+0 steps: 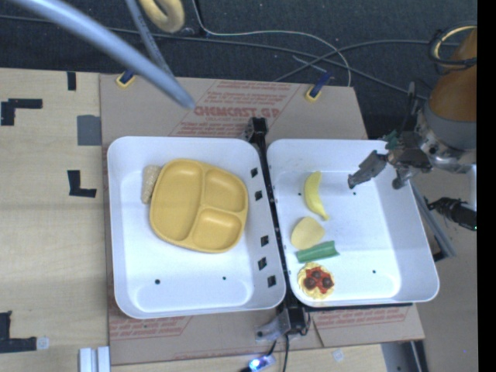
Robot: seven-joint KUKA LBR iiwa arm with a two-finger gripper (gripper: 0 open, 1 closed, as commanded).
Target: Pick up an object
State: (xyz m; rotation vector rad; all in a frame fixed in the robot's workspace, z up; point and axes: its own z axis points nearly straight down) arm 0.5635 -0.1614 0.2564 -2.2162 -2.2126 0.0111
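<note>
Grey-black gripper [380,170] is sitting over the right bin [415,281], up at that bin's 1 o'clock corner. Finger state: cannot tell at this resolution. Nothing is showing in its grasp and it is touching none of the items.

Step, as I read it: approach phase, pick not yet made. The arm is reaching in from 3 o'clock and the tool is pointing toward 9 o'clock.

Candidates in the right bin, going outward from the gripper:
- banana [313,194], nearest, at about 8 o'clock from the tool, lying near the bin's left wall
- pale yellow chip-like piece [308,232], just below the banana
- green bean-like strip [317,250], touching that piece's lower edge
- small pizza-like toy [316,280], at the bin's 7 o'clock corner

Next move is calling for travel toward 8 o'clock, a descent over the banana, then a close across its narrow width.

Left bin [139,285] is holding a yellow divided plate [198,205] with a tan sponge-like block [149,183] at its 9 o'clock edge.
</note>
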